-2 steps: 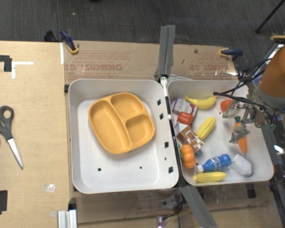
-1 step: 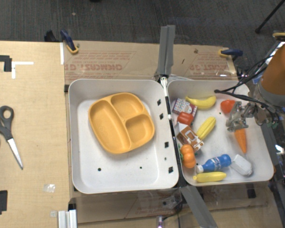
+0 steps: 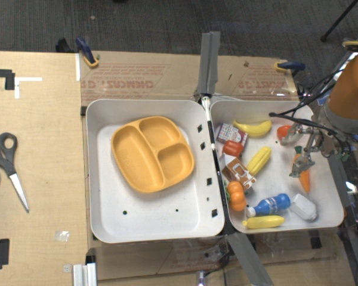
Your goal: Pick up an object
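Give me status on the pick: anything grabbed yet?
Done: the arm has reached over the right bin. In hand: the gripper sits low by the carrot near the bin's right side; I can't tell if anything is between its fingers. Left: a confirmed grasp and lift. Banana, corn and bottle lie untouched.

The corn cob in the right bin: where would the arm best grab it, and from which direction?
Probably across the middle of the corn cob, coming straight down. It lies flat and slanted, with bare bin floor on its right long side, though the brown carton sits close at its lower left end. Closing across its narrow width suits its long, rounded shape.
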